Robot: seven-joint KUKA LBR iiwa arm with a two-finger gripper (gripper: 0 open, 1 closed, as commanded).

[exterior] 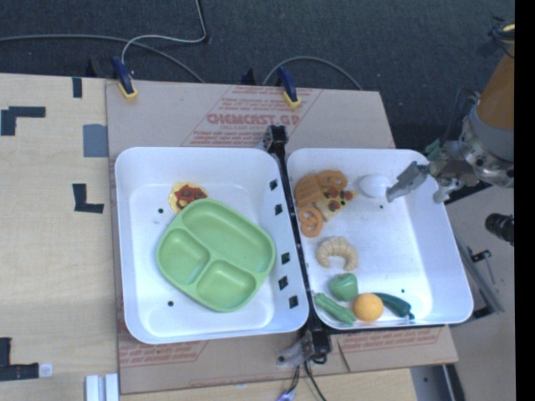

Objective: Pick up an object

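**Arm at right bin's far edge, nothing held**

The gripper point(425, 184) sits over the right bin point(435, 257) near its far right rim, fingers point(405, 182) spread apart, nothing between them. A white egg point(373, 185) lies just beside one fingertip. Also in that bin: pretzels point(319, 197), croissant point(338, 252), orange point(368, 307), green vegetables point(341, 289). The left bin point(138, 249) holds a green divided plate point(216, 256) and a small pizza piece point(187, 195).

In the right bin I see a white egg point(373, 185) at the far wall, touching a brown pretzel pile point(321, 197) beside the divider. Nearer me lies a pale curved croissant point(338, 251), and along the near wall a green pepper point(342, 288), an orange point(368, 307) and a dark green cucumber point(393, 304).
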